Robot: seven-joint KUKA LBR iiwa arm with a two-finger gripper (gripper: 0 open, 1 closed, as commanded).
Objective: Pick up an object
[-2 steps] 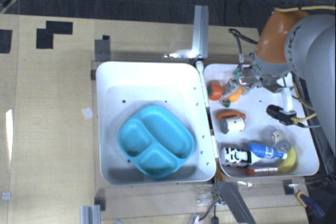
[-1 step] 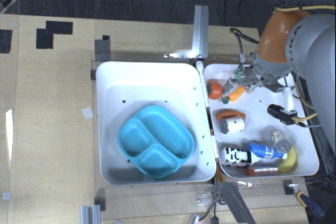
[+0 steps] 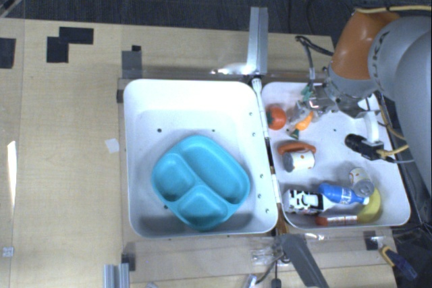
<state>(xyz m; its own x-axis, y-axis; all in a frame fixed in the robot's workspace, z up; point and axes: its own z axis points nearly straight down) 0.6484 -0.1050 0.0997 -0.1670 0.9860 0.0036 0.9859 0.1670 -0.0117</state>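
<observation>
My gripper (image 3: 312, 102) hangs low over the back of the right bin (image 3: 398, 212), reaching in from the right. Just below and left of it lies a small orange piece (image 3: 303, 122), close to the gripper tip; whether they touch is unclear. A red-orange ball (image 3: 277, 117) rests to the left, near the wall between the bins. A white cup with a red-brown piece across its top (image 3: 298, 155) sits in the middle of the bin.
Along the right bin's front lie a black-and-white toy (image 3: 303, 200), a blue bottle (image 3: 341, 195), a yellow banana (image 3: 371, 206), a red marker (image 3: 335, 218) and a silvery can (image 3: 360, 179). The left bin (image 3: 142, 118) holds a blue divided plate (image 3: 200, 180).
</observation>
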